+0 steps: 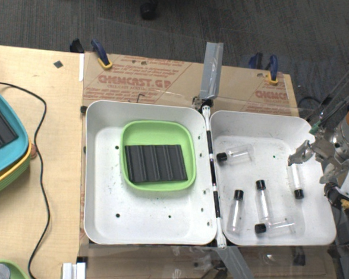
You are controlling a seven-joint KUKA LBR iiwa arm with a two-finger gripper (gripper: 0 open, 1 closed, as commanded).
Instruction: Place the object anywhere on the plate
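A green square plate with a dark ribbed insert sits in the left white bin, toward its back. Several clear tubes with black caps lie scattered in the right bin: one near the back left, two upright-lying ones in the middle, one at the front and one at the right. My gripper hangs over the right bin's right side, just above and beside the rightmost tube. Its fingers stand apart, open, with nothing between them.
A metal divider runs between the two bins. Stacked teal and green trays and a black cable lie on the wooden bench at the left. Cardboard with clamps lies behind the bins.
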